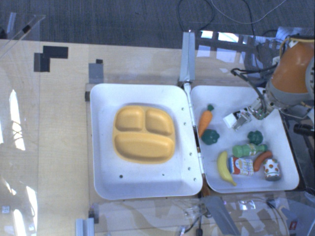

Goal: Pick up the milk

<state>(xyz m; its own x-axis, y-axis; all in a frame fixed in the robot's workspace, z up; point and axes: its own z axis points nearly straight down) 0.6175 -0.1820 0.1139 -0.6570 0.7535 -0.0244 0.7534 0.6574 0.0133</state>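
Milk carton [240, 165] lies by right bin's [290, 146] front edge, btwn banana [225, 168] & sausage [262, 159], while gripper [235, 120] hovers w/ nothing btwn its spread fingers nearer back edge—approach step, next needs shifting frontward & descending.

two bins side by side on the counter [59, 132]. left bin [103, 181] holds a divided tray [144, 133]. right bin [285, 132]: carrot [205, 119] at 10 o'clock, banana [224, 168] at 7, milk [240, 165] just right of it, gripper [235, 121] above centre.
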